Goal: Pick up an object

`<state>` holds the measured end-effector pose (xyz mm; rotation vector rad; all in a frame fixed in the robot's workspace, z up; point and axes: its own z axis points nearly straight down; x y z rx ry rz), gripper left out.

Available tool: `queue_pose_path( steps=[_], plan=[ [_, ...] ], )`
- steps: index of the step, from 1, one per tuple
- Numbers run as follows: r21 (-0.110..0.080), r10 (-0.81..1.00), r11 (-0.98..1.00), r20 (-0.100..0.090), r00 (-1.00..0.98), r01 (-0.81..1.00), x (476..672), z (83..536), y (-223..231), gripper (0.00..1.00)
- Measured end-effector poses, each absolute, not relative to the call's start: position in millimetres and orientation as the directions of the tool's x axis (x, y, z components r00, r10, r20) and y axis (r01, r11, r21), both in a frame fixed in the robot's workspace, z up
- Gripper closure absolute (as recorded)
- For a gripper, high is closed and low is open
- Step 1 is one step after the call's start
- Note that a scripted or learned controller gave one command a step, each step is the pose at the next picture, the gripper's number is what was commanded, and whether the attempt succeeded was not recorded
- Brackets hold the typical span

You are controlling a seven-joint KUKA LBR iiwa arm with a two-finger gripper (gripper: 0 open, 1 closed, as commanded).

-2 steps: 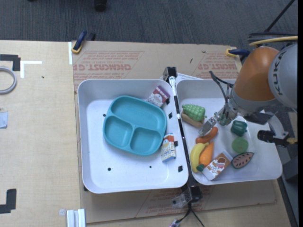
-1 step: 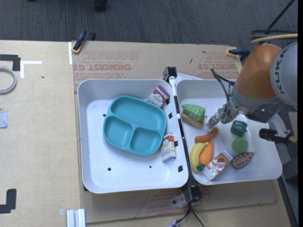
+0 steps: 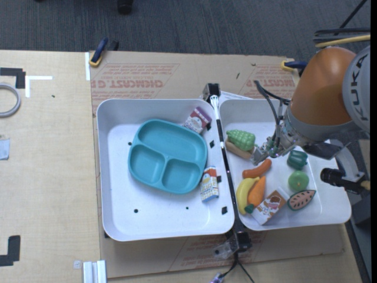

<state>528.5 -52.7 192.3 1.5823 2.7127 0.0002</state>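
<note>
At the near edge of the table point(image 3: 47, 217): a black clamp with cables point(image 3: 235, 243) sits where the two bins meet.
Right bin point(image 3: 336, 214), near part: a small carton point(image 3: 270, 207) lies tilted at the front wall, with a brown slice-shaped toy point(image 3: 301, 198) just beside it on the right.
Right bin, left side: a banana point(image 3: 243, 193) lies against the dividing wall, and a carrot point(image 3: 256, 191) rests partly over it.
Right bin, middle: a green apple-like ball point(image 3: 298, 180) sits near the brown slice; an orange sausage-shaped toy point(image 3: 257, 169) lies at a slant above the carrot.
Gripper point(image 3: 266, 151): it reaches down over the middle of the right bin, its tip just above the sausage toy and beside the corn; I cannot tell how its fingers stand, and nothing is seen held.
Green pepper point(image 3: 298, 158): just right of the gripper, partly under the arm.
Corn cob point(image 3: 241, 139): lies on a tan piece at the far left of the right bin.
Left bin point(image 3: 112, 175): a teal divided plate point(image 3: 167, 156) fills its middle; a small juice box point(image 3: 209, 185) stands at the plate's near right edge.
Left bin, far corner: another small carton point(image 3: 197, 121) lies by the dividing wall.
Arm: the orange band point(image 3: 324, 87) looms over the right bin's far side.
</note>
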Motion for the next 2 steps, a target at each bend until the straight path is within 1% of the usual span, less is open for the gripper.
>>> queue_pose_path(
  steps=[1, 2],
  plan=[
    [0.000, 0.918, 0.397, 0.000, -0.397, 0.918, 484.0, 204.2, -34.8, 1.00],
    [0.002, 0.804, 0.595, -0.003, -0.595, 0.804, 484.9, 317.0, -46.6, 1.00]
  ],
)
